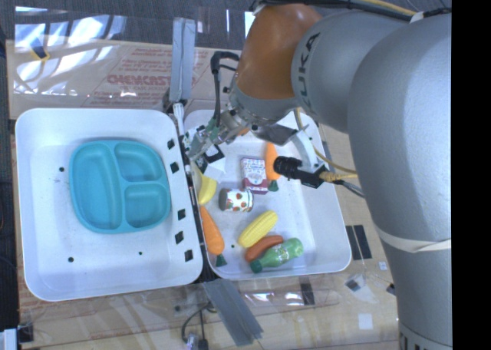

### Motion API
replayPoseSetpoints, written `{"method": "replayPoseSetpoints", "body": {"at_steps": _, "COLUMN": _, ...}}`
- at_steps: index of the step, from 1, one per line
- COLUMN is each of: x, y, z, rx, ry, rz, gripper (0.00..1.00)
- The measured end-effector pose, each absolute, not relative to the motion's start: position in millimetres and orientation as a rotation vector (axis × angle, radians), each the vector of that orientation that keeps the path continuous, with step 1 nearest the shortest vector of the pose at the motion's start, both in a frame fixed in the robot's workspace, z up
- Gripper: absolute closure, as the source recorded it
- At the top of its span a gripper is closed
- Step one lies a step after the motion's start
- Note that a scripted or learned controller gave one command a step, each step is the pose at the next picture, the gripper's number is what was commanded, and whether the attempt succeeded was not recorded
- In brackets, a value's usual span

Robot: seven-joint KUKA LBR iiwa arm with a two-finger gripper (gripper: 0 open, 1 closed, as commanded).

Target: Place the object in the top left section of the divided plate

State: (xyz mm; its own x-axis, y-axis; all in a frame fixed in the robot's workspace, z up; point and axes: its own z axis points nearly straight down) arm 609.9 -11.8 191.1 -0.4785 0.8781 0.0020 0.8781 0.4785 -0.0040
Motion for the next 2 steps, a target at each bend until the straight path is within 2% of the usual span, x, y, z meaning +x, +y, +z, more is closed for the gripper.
{"method": "replayPoseSetpoints", "body": {"at_steps": 1, "x": 610.0, "y": -12.2, "z": 191.3, "rx": -1.603, "ry": -2.698, "rz": 0.004, "gripper": 0.00}}
{"method": "replayPoseSetpoints", "body": {"at_steps": 2, "x": 568.7, "y": 80.0, "z": 191.0, "rx": -1.586, "ry": -2.708, "rz": 0.005, "gripper": 0.00}}
